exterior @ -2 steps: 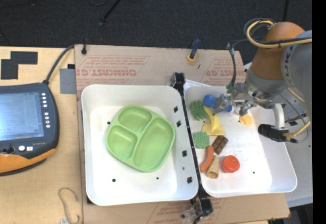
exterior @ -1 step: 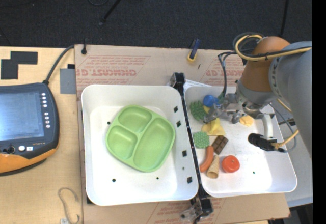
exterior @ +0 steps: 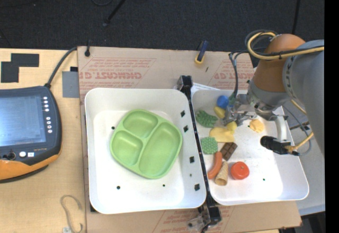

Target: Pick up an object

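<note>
Left of the divider (exterior: 192, 136) between my two bins sits the green sectioned plate (exterior: 146, 143), alone in the left bin (exterior: 100, 173). Just right of the divider lie a green leafy piece (exterior: 206, 118), a green waffle (exterior: 209, 145), a carrot (exterior: 215, 164), a chocolate bar (exterior: 229, 150) and a cone (exterior: 222, 175). Farther right are a yellow piece (exterior: 222, 133), a blue one (exterior: 222, 101) and a tomato (exterior: 240, 170). My gripper (exterior: 234, 115) hangs over the yellow piece; I cannot tell how it is set.

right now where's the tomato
The tomato sits in the right bin, near its front edge, just right of the cone and the carrot, below the chocolate.
</note>
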Robot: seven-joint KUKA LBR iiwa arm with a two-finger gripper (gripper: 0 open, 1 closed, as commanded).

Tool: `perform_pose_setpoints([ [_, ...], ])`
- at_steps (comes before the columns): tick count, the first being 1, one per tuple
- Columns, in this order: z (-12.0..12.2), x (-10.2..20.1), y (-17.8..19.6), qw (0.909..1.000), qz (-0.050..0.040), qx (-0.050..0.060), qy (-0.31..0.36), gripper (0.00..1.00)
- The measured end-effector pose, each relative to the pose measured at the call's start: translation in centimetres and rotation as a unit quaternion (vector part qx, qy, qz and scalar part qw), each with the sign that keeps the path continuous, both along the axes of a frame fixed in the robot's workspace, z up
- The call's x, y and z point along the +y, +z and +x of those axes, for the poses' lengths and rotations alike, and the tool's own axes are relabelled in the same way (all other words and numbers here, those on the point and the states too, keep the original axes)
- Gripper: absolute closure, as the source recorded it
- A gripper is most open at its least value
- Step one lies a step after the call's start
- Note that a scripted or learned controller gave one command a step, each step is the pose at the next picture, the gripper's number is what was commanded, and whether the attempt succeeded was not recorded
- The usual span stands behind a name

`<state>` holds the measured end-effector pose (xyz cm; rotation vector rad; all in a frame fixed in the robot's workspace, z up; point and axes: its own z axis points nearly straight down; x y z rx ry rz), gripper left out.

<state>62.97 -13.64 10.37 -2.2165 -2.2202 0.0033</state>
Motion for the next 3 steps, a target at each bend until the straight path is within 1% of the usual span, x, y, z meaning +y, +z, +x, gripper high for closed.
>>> perform_pose_setpoints([
  [1, 0.1, 0.1, 6.4, 1.0, -0.0011, -0.004, -0.001, 1.0],
  [2, 0.5, -0.4, 12.7, 1.0, -0.0014, -0.004, -0.001, 1.0],
  [3, 0.5, -0.4, 12.4, 1.0, -0.0012, -0.002, 0.0, 1.0],
])
